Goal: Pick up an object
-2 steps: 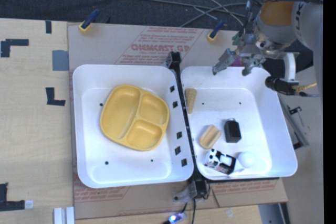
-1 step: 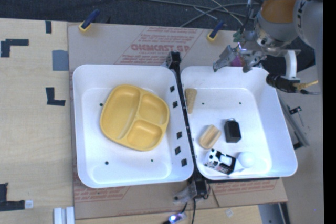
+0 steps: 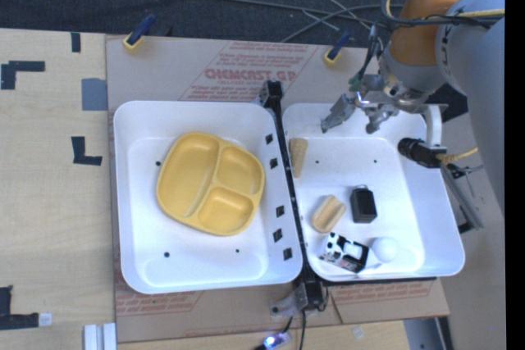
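The gripper (image 3: 354, 118) hangs spread open and holding nothing over the right bin (image 3: 410, 176)'s far edge, while nearer within it the tan block (image 3: 327, 213) lies with its long axis slanting toward the gripper.

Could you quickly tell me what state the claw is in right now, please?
Claw: open, holding nothing, hanging above the far edge of the right bin.
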You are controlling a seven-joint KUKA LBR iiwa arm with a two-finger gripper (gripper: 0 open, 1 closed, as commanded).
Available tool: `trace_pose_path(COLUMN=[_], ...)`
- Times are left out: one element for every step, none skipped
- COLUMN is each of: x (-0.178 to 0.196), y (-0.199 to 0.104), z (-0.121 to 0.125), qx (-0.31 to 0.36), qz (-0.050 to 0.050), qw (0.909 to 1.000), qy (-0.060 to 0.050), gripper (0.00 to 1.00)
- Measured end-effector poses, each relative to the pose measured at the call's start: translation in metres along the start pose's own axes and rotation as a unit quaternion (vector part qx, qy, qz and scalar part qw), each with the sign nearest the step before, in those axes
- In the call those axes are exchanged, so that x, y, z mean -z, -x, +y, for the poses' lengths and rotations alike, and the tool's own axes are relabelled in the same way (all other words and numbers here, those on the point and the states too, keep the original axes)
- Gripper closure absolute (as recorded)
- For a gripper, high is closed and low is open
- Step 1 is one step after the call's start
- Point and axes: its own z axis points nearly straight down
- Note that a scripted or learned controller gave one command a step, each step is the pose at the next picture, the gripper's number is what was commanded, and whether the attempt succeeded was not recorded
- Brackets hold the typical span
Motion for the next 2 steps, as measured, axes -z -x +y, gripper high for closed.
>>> trace_pose_path(x=[-0.05,-0.1], y=[0.008,0.008], z=[0.003,0.003], qx=[0.0,0.001], qz=[0.0,-0.001], qw=[1.0,1.0], qy=[0.001,0.003], gripper=[0.0,0.0])
